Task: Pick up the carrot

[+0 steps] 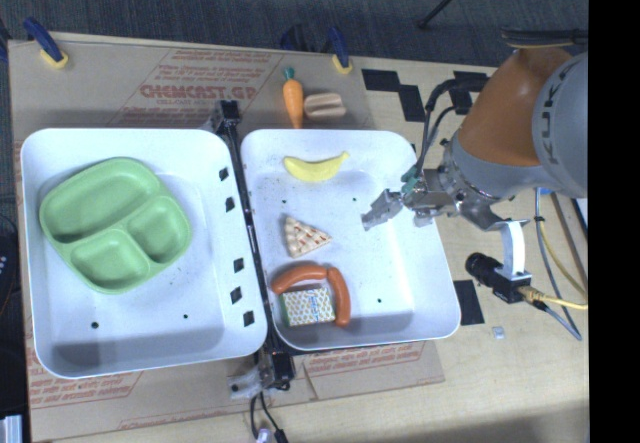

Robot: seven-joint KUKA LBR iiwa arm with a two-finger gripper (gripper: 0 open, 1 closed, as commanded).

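Observation:
The carrot (291, 101), orange with a green top, lies on the cardboard just behind the right bin (425, 276), outside both bins, next to a small brown bun (324, 107). My gripper (382, 210) hangs over the right half of the right bin, pointing left. It is well to the right of the carrot and nearer the front, and nothing shows at its tip. The grey wrist and orange band (505, 111) rise behind it at the right.
In the right bin lie a yellow banana (315, 166), a pizza slice (303, 234) and a curved red sausage (312, 281) around a small patterned block (308, 306). The left bin (60, 351) holds a green divided plate (115, 221). Black clips (228, 116) line the divider.

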